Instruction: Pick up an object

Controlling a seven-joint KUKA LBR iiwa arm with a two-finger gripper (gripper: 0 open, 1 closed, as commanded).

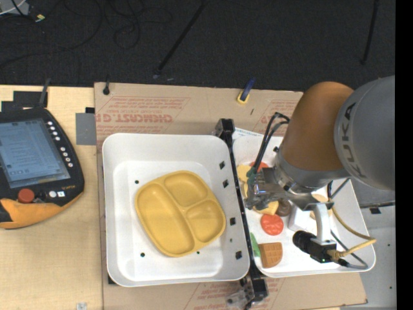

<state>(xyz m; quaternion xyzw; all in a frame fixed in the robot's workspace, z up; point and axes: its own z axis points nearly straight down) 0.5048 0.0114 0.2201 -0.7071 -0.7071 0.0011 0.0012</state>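
Note:
The right bin (361, 263) holds small toy foods: a red tomato-like piece (271, 224), a brown waffle-like piece (271, 254), a yellow piece (244, 173) near the bin's left wall and a thin green piece (253, 245). The arm's grey body and orange band (322, 131) hang over this bin. My gripper (261, 196) is down at the bin's left part, just above the red piece and beside the yellow piece. The wrist hides its fingertips.
The left bin (122, 154) holds a yellow divided plate (179, 212). A teach pendant (35, 166) lies on the bench at the far left. A black divider (235, 199) runs between the bins. Cables trail over the right bin's front.

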